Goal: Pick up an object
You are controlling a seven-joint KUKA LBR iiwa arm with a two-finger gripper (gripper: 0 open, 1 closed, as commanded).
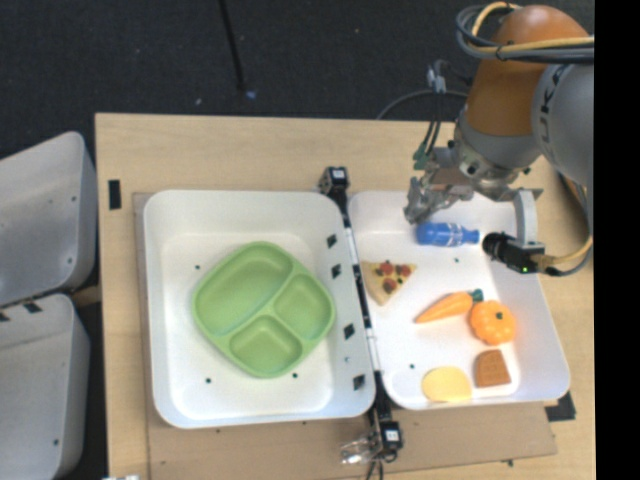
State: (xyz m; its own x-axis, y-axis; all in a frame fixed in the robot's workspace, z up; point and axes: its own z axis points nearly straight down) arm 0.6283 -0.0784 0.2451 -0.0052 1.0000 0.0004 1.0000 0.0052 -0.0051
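- The wooden surface (230,148) carries two white bins; the left bin (170,368) holds a green divided plate (263,308), and dark floor surrounds the bench.
- The right bin (540,353) gives little room: pizza slice (388,278), carrot (445,308), orange pumpkin (493,322), cracker (491,368) and yellow disc (446,384) lie apart.
- The tool (430,203) hangs just above the blue bottle (446,234) lying near the bin's far wall; I cannot tell its spread.
- The bottle looks light, stiff, slick and apt to roll; best gripped across its middle.
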